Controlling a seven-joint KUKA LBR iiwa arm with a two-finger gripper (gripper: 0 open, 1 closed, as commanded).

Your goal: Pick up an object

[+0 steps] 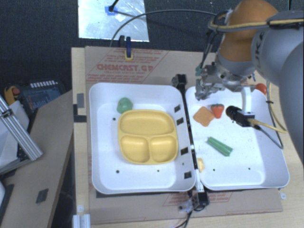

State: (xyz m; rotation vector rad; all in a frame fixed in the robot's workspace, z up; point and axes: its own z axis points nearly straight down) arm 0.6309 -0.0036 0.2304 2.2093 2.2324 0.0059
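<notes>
The worktop (80,141) carries two white bins. The arm (266,37) hangs over the right bin (256,165), its jaws (203,93) too blurred to tell. The yellow tray (146,136) fills the left bin (102,141); right bin holds green stick (219,146), orange piece (204,116), strawberry (217,110).

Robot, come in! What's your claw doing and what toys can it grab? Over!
Claw hovering over right white bin, top-left corner. Flat orange piece, small red-orange strawberry-shaped toy just below it. Green stick lying apart.
</notes>
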